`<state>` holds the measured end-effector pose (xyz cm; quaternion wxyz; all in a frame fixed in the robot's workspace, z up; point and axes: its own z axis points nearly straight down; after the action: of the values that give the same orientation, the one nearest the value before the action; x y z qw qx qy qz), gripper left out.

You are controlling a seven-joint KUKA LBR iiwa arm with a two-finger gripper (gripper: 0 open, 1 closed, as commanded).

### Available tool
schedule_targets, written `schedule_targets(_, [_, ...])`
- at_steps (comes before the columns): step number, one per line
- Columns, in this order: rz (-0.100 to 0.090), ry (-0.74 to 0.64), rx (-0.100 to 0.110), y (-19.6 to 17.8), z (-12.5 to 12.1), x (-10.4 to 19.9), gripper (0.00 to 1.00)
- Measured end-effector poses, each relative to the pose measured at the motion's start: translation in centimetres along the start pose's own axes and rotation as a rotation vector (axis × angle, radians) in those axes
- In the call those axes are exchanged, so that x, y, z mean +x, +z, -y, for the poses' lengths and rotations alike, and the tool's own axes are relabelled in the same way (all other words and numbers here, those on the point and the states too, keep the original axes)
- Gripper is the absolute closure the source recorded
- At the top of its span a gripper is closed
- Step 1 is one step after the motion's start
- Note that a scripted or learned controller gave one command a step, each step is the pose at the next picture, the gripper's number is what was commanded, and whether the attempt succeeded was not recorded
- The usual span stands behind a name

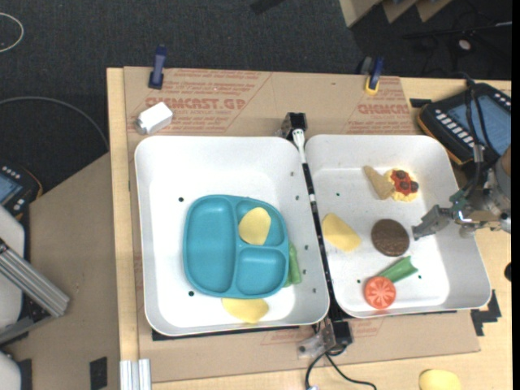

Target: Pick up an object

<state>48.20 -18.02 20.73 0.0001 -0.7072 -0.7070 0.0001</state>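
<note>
The right bin (pixel 431 157) holds a brown round disc (pixel 391 237), a yellow wedge (pixel 340 233), a pizza-slice toy (pixel 393 183) and a red tomato with a green stalk (pixel 383 288). My gripper (pixel 432 222) reaches in over this bin's right rim and hangs just right of the brown disc, with nothing visibly held. In the left bin (pixel 162 185) lies a teal divided plate (pixel 219 246) with a yellow piece (pixel 255 226) on it. A second yellow piece (pixel 244 308) lies below the plate, and a green piece (pixel 293 268) is at its right edge.
A white block (pixel 154 118) sits on the cardboard bench behind the left bin. Blue clamps (pixel 158 66) (pixel 373 73) grip the back edge. A black device (pixel 467 120) with cables lies at the right, and a yellow object (pixel 439 379) at the bottom right.
</note>
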Motion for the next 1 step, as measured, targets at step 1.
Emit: schedule_targets(1, [0.002, 0.000, -0.003, -1.07, -0.08, -0.03, 1.00])
